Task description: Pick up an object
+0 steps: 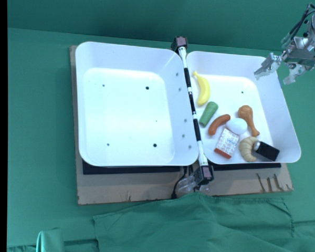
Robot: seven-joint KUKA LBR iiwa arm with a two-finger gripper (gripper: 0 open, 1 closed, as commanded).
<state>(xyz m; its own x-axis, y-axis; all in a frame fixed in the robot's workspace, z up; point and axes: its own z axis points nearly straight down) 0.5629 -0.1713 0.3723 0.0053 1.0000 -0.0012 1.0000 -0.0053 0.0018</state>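
Likely light, stiff and a little slick, the banana [201, 88] lies at the upper left of the right bin [283, 121]; its curved middle looks the surest hold. Beside it are one green pickle [208, 113], one sausage [219, 124], one drumstick [248, 118], one croissant [247, 148]. At upper right, the end effector [279, 71] hangs with fingers spread, holding nothing.

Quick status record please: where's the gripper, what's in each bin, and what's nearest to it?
gripper: open, raised over the right bin's far right corner, holding nothing
right bin: banana, green pickle, sausage, drumstick, white egg, croissant, red-and-white packet, black block
left bin: white floor with a few dark dots
nearest item to gripper: drumstick, judged from this slanted view
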